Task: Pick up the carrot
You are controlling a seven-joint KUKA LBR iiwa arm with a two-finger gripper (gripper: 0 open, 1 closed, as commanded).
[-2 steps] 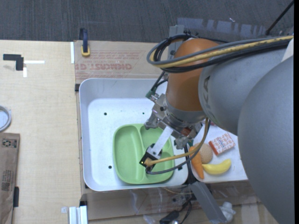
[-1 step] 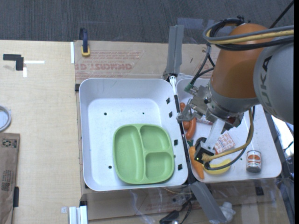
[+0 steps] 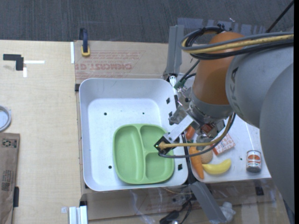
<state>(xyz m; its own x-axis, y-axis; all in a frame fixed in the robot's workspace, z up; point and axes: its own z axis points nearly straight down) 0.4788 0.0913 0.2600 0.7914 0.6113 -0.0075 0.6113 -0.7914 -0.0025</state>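
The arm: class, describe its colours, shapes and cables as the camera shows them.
The arm is a thick, rounded grey casing. A smooth, domed orange band sits above the wrist. Black and yellow cables loop over the band. The wrist is darker grey metal with small fittings. No markings are legible.

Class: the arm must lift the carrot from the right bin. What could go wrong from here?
1. The banana lies close beside the carrot, so the claw might nudge or grab it instead.
2. The carrot lies at the right bin's side nearest the left bin, leaving little room there; a grasp may slip.
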